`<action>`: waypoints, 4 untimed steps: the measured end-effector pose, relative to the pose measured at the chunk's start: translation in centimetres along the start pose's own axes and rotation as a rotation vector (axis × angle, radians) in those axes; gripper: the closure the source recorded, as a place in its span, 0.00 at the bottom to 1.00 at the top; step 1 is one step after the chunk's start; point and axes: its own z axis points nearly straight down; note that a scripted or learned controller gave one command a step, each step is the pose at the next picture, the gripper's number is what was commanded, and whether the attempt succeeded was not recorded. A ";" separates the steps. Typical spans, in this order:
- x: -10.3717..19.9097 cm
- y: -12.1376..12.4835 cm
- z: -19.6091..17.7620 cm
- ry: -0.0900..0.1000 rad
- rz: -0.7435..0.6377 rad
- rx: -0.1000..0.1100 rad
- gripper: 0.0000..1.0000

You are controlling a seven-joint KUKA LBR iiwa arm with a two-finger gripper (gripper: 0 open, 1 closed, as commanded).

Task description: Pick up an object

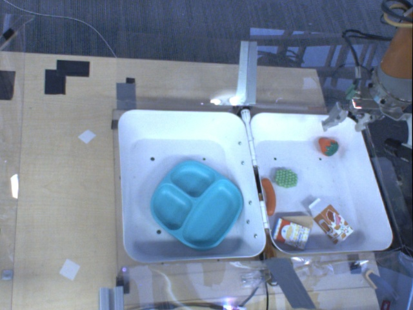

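We see smooth blue plastic plate (197, 203) with three sections, bumpy green ball (285, 177); gripper (346, 115) jaws spread, holding nothing.

Bright, even light; glare between bins (226, 100).

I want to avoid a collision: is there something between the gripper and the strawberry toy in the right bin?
Nothing visible. The gripper hangs over the right bin's far right corner, and only bare bin floor separates it from the strawberry toy.

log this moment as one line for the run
end effector: above right bin's far right corner | held: nothing seen | nearest: strawberry | left bin: blue plate | step: pick not yet done
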 end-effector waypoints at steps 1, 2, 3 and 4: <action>-0.1 0.2 10.7 0.001 0.056 -0.004 0.00; -0.1 0.4 9.5 -0.003 0.049 -0.009 1.00; 2.2 -4.2 10.6 -0.001 -0.087 -0.006 1.00; 5.1 -6.7 2.1 0.000 -0.116 -0.003 1.00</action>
